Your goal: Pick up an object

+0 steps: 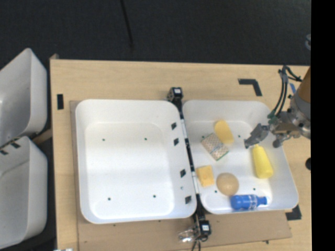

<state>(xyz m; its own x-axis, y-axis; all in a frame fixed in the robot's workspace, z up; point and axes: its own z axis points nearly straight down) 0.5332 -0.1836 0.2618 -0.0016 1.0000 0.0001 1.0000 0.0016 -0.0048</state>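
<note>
Arm comes in at 3 o'clock, orange band at the frame edge; jaws [266, 136] hang over the right bin [238, 111], near its 3 o'clock wall. One dark finger [255, 136] points toward 9 o'clock, the other sits just toward 3 o'clock of it with a visible gap, so the jaws read as apart, nothing between them.

Right bin contents:
- long yellow piece [262, 161] just at 6 o'clock of the jaws, lying roughly 12-to-6, close to them; can't tell if touching
- shorter yellow block [224, 132] at 9 o'clock of the jaws, clear of them
- patterned grey-green square pad [215, 146] touching or just beside that block, on its 7 o'clock side
- small yellow cube [205, 176] by the bin's 9 o'clock wall
- tan round ball [227, 184] just at 3 o'clock of the cube
- blue bottle with white cap [248, 202] lying flat along the 6 o'clock wall, cap toward 3 o'clock, just below the ball

All six lie on the bin floor, none lifted.

Left bin [84, 140] sits edge to edge with the right one on the tan worktop [120, 77], black clips along the shared seam
</note>
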